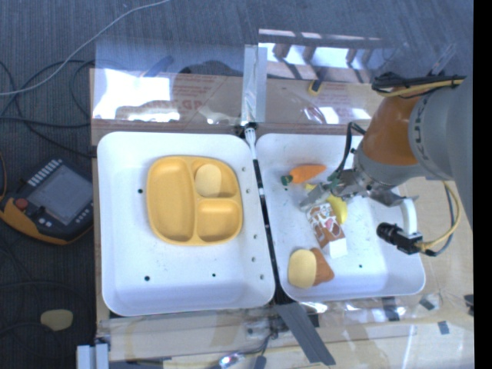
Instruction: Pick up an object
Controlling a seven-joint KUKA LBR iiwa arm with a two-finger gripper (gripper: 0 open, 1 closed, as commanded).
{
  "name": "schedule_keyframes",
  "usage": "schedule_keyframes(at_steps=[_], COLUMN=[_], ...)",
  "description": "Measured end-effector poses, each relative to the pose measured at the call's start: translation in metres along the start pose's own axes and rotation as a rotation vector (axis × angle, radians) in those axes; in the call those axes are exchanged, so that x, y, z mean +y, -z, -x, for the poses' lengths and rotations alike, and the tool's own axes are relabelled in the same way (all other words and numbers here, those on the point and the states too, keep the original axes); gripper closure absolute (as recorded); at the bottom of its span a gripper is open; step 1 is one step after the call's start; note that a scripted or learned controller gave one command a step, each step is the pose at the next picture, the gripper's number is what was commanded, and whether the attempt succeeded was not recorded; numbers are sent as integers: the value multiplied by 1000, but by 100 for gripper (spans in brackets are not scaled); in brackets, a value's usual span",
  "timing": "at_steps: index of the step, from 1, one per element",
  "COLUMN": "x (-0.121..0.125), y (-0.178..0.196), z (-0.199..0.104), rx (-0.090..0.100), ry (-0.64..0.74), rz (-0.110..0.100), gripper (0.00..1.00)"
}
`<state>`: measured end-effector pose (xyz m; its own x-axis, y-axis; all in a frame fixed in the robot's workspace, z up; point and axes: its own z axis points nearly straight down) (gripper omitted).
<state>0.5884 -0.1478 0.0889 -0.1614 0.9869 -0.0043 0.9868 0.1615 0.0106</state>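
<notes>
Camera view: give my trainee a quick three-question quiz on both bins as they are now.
1. True or false: the yellow divided tray lies in the left bin.
2. Which thing lies nearest the hand? A) carrot B) yellow divided tray C) handheld controller
3. Fill in: the snack packet lies in the ____ bin.

Key: 1 true; 2 A; 3 right. The right bin also holds the carrot.
</notes>
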Motion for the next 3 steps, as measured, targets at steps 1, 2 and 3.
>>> schedule_keyframes(at_steps=[1, 2, 3], x=[2, 5, 12], y=[8, 167, 133], z=[0, -87, -121], rx=[3, 5, 6], ry=[1, 88, -37], rz=[1, -16, -20], gripper=[100, 100, 100])
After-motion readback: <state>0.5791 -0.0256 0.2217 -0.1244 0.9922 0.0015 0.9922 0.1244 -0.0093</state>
